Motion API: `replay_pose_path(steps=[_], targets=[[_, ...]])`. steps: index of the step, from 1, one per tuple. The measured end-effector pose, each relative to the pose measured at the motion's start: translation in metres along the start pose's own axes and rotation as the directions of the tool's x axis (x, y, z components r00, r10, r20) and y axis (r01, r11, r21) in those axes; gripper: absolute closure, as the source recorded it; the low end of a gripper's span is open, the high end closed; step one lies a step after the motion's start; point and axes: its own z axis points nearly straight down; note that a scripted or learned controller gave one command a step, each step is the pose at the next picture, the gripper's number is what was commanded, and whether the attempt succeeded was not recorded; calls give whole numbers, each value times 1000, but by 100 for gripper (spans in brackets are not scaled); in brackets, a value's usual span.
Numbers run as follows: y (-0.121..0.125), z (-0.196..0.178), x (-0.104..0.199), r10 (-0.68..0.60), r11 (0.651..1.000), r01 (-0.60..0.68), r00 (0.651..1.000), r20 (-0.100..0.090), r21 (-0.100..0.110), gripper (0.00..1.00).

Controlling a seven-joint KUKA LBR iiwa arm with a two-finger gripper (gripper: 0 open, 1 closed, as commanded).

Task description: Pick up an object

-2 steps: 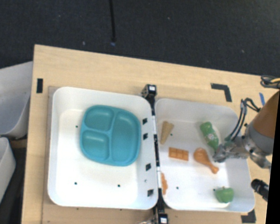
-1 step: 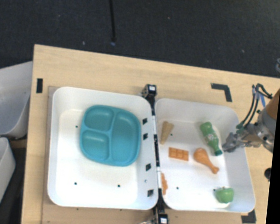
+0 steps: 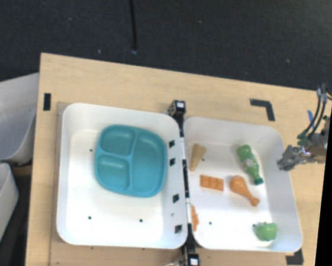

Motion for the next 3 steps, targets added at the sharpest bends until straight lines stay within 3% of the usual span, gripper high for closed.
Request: replay_pose_path(steps=[1,3], targets=[[1,-12,-1,-3,1000,3,1000,-2,4,100],[-4,-2,92,-2,1000,2,1000,-3,7,100]])
